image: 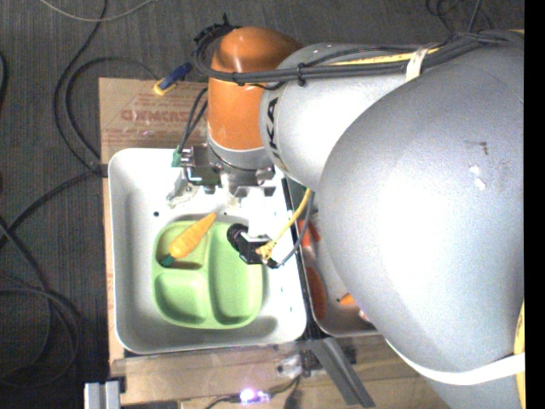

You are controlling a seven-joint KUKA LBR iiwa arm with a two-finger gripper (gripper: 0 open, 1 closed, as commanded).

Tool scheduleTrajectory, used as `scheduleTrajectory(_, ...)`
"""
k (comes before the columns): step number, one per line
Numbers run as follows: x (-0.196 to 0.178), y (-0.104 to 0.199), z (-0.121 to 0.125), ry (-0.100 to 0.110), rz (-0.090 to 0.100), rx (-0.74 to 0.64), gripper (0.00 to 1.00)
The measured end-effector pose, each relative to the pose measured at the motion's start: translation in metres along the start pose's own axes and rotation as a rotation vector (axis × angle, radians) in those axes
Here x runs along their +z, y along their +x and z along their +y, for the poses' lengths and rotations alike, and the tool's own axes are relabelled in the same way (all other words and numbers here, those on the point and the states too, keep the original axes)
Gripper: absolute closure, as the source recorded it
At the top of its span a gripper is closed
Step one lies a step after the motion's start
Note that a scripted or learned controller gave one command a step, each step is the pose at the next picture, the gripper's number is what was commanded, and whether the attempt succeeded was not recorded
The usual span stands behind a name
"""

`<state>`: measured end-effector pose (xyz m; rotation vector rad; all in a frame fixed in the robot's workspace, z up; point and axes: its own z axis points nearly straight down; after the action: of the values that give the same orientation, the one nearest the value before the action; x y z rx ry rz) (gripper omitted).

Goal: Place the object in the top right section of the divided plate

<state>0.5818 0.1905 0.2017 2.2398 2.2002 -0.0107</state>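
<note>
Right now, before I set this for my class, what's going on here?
A grey and orange robot arm reaches over the left white bin. Its tool hangs just above the green divided plate. An orange carrot lies slantwise on the plate's upper-left part in this view, its thin end pointing toward the tool. I cannot tell whether the tool grips it.

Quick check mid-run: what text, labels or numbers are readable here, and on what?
Red print on the brown cardboard sheet under the left white bin: too blurred to read.
Black letters on the grey arm by its orange band: partly hidden, unreadable.
No other text visible.
</note>
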Motion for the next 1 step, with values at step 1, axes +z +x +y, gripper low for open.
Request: scheduleTrajectory(1,0.0000,0.0000,0.0000,0.000,0.000,0.000,0.00)
